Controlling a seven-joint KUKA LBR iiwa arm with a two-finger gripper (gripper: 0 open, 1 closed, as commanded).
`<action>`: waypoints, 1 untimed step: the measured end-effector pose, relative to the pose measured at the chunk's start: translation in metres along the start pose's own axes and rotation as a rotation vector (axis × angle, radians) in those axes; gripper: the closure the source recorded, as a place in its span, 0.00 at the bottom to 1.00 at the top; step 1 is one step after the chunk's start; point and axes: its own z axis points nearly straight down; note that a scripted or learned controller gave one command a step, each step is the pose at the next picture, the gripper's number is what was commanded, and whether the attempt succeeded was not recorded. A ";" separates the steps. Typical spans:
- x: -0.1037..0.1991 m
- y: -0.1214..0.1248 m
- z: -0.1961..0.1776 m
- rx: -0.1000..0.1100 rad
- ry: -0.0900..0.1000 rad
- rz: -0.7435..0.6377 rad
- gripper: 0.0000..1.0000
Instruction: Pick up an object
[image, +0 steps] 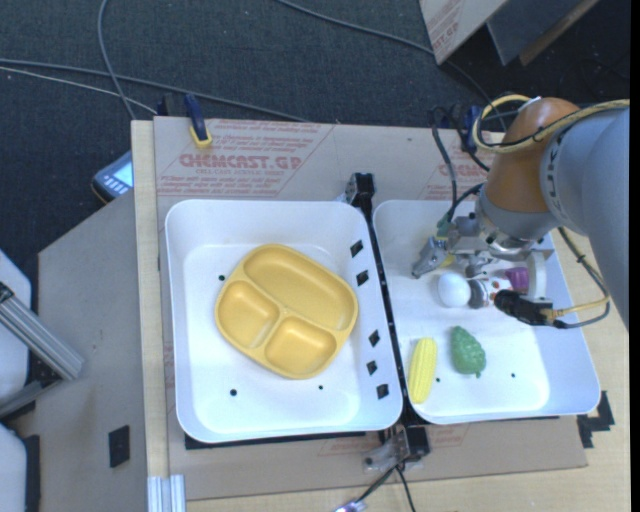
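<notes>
In the right bin lie a white egg-shaped object, a yellow corn cob, a bumpy green object and a small purple object. My gripper hangs low over the bin's far half, just above the white egg. Its fingers are spread, one finger pointing left of the egg, and nothing is held between them. The purple object sits partly hidden beside the gripper's right side.
The left bin holds a yellow divided plate. A black divider with clips runs between the bins. Cables trail from the wrist across the right bin's right side. Cardboard lies under both bins.
</notes>
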 end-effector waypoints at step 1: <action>0.000 0.002 -0.015 -0.007 0.000 0.000 1.00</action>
